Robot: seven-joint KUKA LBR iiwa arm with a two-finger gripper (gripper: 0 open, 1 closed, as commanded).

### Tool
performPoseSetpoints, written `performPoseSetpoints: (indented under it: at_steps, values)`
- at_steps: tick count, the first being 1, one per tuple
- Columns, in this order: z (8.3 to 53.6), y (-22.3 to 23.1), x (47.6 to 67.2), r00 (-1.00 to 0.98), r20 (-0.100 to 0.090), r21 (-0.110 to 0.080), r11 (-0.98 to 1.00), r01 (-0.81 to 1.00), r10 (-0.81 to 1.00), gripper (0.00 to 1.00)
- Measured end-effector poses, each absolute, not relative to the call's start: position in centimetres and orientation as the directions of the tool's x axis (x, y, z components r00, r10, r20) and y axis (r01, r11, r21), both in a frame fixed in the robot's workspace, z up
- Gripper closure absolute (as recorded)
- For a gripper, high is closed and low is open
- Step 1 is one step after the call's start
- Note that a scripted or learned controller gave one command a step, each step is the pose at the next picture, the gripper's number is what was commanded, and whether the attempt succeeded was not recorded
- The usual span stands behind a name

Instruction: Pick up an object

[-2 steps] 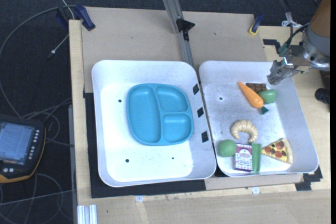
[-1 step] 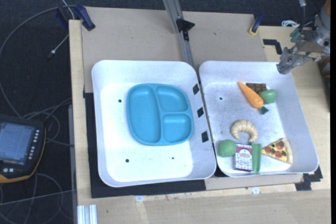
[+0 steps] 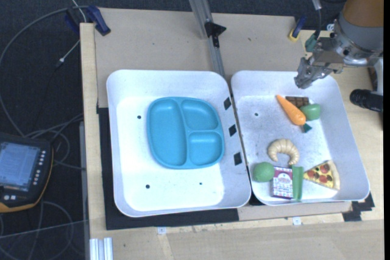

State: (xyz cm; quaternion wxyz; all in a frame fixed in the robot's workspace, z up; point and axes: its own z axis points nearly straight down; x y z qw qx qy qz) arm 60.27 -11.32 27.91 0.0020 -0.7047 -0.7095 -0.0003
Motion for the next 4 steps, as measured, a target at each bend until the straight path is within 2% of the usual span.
performPoseSetpoints:
  at_steps: [1, 2, 3, 4]
  values:
    - [28.1, -6.3, 61.8, -0.007, 0.001, 0.003, 0.007, 1.000, 1.000, 1.00]
    - [27.6, -1.0, 62.0, -0.006, 0.002, -0.002, 0.006, 1.000, 1.000, 1.00]
    - [25.5, 3.5, 62.9, -0.006, 0.002, -0.005, 0.006, 1.000, 1.000, 1.00]
    - [25.7, 9.0, 64.2, -0.006, 0.002, 0.003, 0.006, 1.000, 1.000, 1.00]
